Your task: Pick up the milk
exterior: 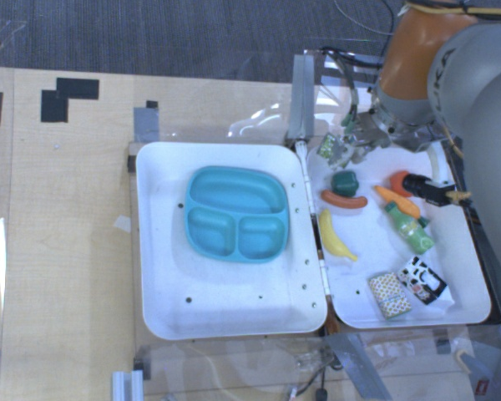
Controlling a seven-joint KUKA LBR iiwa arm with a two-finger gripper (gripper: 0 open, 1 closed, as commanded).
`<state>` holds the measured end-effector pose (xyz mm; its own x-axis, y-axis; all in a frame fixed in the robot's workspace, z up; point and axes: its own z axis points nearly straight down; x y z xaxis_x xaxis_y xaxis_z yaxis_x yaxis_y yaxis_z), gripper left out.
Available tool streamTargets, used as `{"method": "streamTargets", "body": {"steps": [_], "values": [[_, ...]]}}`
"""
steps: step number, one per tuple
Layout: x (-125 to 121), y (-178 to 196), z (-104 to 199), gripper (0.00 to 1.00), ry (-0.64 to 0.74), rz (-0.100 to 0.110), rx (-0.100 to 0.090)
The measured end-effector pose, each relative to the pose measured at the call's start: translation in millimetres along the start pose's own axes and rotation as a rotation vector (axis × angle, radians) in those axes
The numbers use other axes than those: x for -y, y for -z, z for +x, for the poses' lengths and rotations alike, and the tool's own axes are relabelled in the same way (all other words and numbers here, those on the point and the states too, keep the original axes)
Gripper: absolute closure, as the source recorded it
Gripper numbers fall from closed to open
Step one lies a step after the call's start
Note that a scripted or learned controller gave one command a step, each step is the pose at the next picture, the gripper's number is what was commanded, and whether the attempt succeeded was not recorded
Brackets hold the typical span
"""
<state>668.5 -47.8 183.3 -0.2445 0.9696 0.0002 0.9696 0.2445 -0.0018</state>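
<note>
— White with black patches, is that the milk (423,280)? Where's it seen?

— Yep, that's taken to be it. It's found in the right bin (466,303), at the near end, towards the right wall. It's lying at a tilt, just right of a tan checked box (390,295). Whether the two are touching or only very close can't be told.

— And the gripper (348,144)?

— It's seen at the far left corner of that same bin, well apart from the milk, with the arm (476,98) reaching in from the far right. Whether the claw is apart or together can't be told, it's too cluttered and blurry up there.

— What's scattered in between?

— A dark green block (344,180) is seen just on the near side of the gripper, and a red sausage (344,199) lies just nearer again. A banana (336,236) is laid along the left wall. Over to the right, a carrot (395,197) and a green bottle (412,230) are lined up end to end, with the bottle's near end pointed roughly at the milk but clear of it.

— Left bin?

— A blue plate (236,213) with three compartments is sat about in the middle of the left bin (163,291), well apart from everything mentioned above.
</note>
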Motion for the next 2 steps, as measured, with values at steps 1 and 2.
{"method": "streamTargets", "body": {"steps": [1,2], "values": [[138.9,-0.5,22.2,1.0,-0.152,-0.001,0.0],[138.8,-0.5,22.2,0.0,-0.152,-0.001,0.0]]}}
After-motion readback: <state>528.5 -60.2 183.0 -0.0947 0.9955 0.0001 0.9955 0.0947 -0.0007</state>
